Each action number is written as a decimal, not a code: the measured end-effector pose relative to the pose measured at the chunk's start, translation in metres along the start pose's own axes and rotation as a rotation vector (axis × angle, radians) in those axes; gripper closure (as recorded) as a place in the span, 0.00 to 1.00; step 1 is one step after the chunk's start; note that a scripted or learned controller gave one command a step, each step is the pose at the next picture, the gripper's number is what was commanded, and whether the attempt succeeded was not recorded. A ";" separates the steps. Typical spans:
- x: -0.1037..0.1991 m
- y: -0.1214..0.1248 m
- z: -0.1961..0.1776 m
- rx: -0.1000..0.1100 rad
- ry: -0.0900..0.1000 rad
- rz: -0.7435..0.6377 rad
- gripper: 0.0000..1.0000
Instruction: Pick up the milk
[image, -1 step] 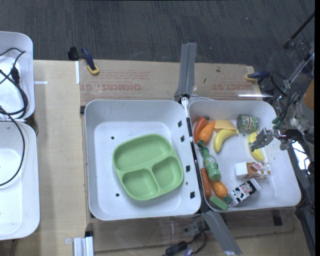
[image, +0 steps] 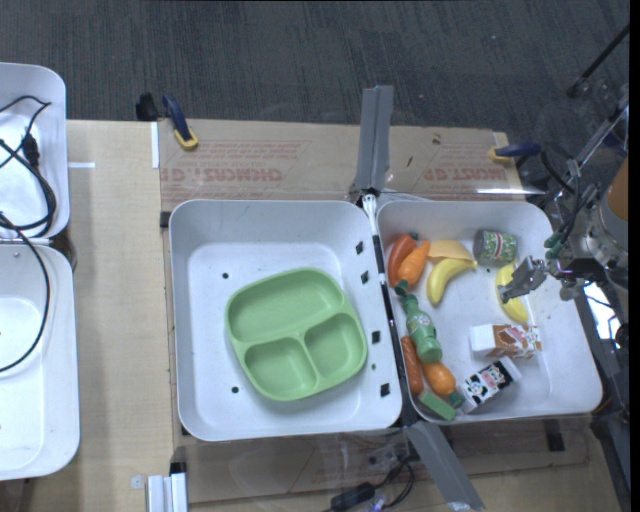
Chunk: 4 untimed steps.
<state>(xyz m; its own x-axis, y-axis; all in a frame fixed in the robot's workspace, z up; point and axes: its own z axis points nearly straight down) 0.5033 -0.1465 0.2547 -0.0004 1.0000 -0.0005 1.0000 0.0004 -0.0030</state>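
Camera view: two white bins on the bench, tool (image: 530, 277) over the right one.
Under the tool, the right bin (image: 575, 395) holds bananas (image: 447, 268), carrots (image: 406, 258), a green bottle (image: 422, 332), a green can (image: 495, 246), a brown-and-white carton (image: 508, 341) and the cow-patterned milk (image: 488, 383); beyond them, farther from the tool, the left bin (image: 200, 330) holds a green divided tray (image: 294, 332). Milk lies below the tool, nearer the bin's front wall, untouched. Reaching from the right, the arm hangs low; whether its fingers are apart cannot be told.
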 end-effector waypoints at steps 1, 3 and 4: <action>-0.015 -0.025 0.080 0.000 0.001 -0.123 0.00; 0.039 -0.026 0.164 0.000 0.001 0.315 0.00; 0.037 -0.026 0.156 0.001 0.000 0.320 1.00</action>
<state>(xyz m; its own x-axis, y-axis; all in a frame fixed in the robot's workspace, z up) 0.4769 -0.1092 0.0991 0.3142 0.9494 -0.0020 0.9494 -0.3142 -0.0037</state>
